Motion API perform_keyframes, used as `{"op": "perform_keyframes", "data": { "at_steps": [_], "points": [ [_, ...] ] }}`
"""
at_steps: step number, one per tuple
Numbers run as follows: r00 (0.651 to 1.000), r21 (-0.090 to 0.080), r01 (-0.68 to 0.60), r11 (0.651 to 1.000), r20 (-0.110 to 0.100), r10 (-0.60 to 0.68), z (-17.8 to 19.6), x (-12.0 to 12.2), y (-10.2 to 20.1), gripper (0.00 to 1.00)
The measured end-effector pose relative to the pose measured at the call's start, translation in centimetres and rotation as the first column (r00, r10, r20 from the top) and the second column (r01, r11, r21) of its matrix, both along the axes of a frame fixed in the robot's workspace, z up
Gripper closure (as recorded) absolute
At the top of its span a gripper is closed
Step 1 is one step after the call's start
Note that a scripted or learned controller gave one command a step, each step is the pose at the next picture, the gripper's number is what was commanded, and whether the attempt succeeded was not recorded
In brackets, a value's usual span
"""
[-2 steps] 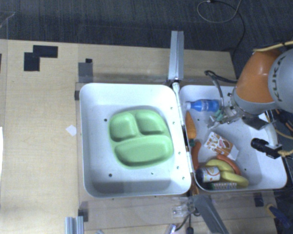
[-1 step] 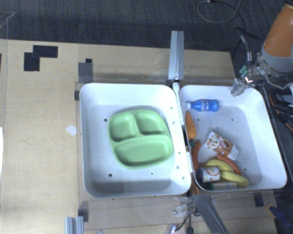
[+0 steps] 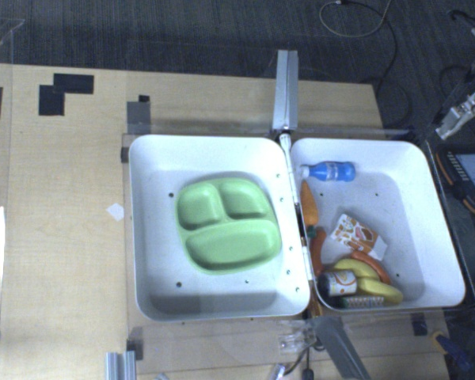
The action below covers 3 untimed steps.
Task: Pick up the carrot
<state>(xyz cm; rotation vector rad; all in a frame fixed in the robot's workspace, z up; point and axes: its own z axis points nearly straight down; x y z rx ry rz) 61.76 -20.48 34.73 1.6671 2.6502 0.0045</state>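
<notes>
A slim orange carrot (image 3: 309,203) lies along the right bin's (image 3: 427,172) left wall.

Left bin (image 3: 142,236) has a green divided plate (image 3: 228,222). Right bin (image 3: 427,212) has the carrot (image 3: 309,203) along its left wall, blue bottle (image 3: 329,171) above it, bananas (image 3: 368,279) down front.

I see two bins (image 3: 142,212) of smooth white plastic with a soft sheen. The green divided tray (image 3: 228,223) looks like matt plastic. The table (image 3: 55,236) shows pale wood grain, lightly glossy. The blue bottle (image 3: 329,171) appears to be shiny plastic; the carrot (image 3: 309,202) is smooth and dull orange. The floor (image 3: 182,14) reads as rough dark carpet.
</notes>
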Motion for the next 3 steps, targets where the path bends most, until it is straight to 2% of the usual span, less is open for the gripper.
{"op": "perform_keyframes", "data": {
  "at_steps": [1, 2, 3],
  "points": [
    [0.997, 0.002, -0.083, 0.997, -0.003, 0.083, -7.8, 5.3, 5.2, 1.00],
    [0.956, -0.002, -0.293, 0.956, 0.000, 0.293, -24.9, 5.0, 2.7, 1.00],
    [0.889, -0.006, -0.458, 0.889, 0.000, 0.458, -25.7, 5.2, 0.0, 1.00]
  ]
}}
